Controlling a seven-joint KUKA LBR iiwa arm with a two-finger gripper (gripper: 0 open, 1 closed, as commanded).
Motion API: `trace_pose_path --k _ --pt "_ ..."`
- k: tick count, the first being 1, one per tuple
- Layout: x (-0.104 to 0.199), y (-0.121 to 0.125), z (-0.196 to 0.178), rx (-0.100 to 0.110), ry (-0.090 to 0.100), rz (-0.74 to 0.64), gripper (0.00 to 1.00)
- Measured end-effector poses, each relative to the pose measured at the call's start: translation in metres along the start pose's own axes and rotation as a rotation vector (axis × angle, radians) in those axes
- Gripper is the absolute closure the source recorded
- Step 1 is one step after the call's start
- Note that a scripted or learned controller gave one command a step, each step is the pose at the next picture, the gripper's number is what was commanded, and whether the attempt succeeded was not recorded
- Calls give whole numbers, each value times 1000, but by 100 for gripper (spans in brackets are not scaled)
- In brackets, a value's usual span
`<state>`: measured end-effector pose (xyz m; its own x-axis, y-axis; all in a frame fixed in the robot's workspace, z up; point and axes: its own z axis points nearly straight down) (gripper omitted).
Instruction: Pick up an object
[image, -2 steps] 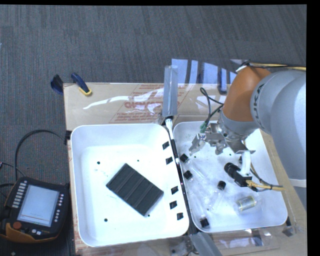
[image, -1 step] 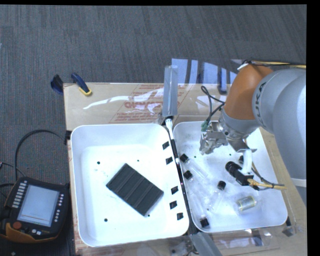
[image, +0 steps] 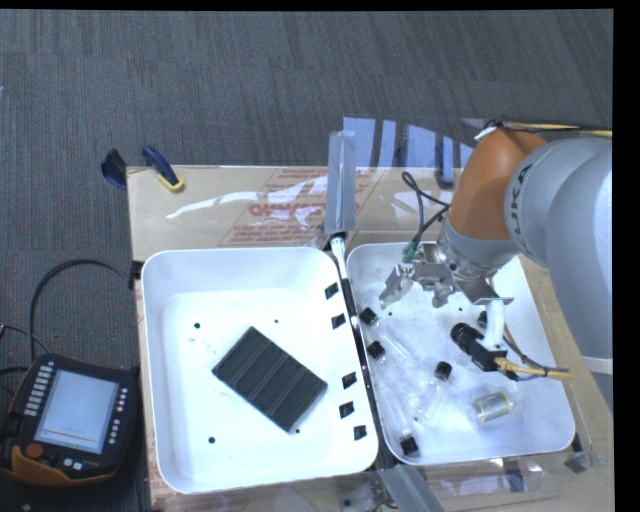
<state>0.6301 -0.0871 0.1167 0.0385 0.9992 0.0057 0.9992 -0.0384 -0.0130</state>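
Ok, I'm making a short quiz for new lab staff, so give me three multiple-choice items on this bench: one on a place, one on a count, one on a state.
1. Where does the dark ribbed slab lie?
A. left bin
B. right bin
C. on the floor

2. How many white bins stand on the bench?
A. one
B. two
C. three

3. How does the slab sit?
A. upright against a wall
B. flat, turned askew to the bin's sides
C. held between the fingers

Answers:
1 A, it rests on the floor of the left bin.
2 B, the left bin and the right bin stand side by side.
3 B, its broad face is up and its edges run diagonally.
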Motion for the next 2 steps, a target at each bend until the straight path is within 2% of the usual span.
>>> trace_pose_path --k 1,2 --pt "0 0 -7 2 2 1 100" --pt "0 0 -7 2 2 1 0"
